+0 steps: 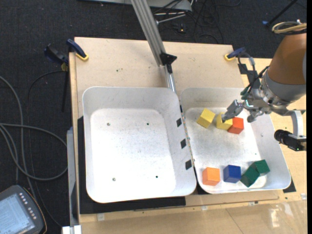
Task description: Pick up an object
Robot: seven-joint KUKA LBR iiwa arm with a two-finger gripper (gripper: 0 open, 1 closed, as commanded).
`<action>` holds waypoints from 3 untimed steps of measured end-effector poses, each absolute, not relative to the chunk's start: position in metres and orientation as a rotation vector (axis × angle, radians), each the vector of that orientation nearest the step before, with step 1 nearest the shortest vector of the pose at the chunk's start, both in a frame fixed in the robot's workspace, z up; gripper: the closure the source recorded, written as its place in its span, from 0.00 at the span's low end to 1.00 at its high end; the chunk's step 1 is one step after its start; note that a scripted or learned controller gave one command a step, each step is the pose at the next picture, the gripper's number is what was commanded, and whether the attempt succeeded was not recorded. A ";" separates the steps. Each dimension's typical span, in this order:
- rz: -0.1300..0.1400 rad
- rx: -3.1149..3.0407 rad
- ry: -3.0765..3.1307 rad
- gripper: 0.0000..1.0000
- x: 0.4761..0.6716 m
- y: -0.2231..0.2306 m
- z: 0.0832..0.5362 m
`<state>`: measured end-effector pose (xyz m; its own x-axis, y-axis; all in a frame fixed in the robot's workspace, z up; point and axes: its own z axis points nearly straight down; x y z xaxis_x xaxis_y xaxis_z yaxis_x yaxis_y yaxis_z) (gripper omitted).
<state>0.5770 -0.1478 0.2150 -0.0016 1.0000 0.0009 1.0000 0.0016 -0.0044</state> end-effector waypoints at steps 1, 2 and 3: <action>0.002 -2.220 -2.221 0.00 0.577 -0.148 0.217; 0.006 -2.220 -2.216 0.00 0.574 -0.153 0.155; 0.005 -2.219 -2.217 0.00 0.573 -0.153 0.101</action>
<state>0.5726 -0.1527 0.1009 0.0009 1.0000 0.0009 1.0000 -0.0009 -0.0056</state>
